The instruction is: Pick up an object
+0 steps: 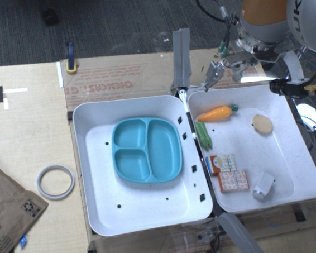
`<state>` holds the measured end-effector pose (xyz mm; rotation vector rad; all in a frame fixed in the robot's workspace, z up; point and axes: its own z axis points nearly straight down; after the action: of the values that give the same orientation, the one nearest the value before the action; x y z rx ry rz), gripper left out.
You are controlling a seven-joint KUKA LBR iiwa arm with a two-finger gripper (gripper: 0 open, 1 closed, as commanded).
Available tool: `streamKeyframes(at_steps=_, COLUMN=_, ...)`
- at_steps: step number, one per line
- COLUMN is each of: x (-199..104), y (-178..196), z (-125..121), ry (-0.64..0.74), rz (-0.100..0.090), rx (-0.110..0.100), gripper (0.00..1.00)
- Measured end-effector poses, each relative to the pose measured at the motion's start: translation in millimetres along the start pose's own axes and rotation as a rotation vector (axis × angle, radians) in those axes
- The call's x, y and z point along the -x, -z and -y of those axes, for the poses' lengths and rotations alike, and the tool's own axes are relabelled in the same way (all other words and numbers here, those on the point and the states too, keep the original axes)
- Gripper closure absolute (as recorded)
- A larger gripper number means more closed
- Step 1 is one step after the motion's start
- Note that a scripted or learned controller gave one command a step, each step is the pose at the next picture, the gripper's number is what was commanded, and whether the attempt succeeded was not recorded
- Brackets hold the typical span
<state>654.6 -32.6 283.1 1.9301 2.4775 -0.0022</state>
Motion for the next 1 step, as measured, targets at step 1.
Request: streamKeyframes(at_steps=1, x=58.6, y=-84.5, z=43.9, ry=-0.075, rz=-0.001, rx=-0.002, gripper=0.0)
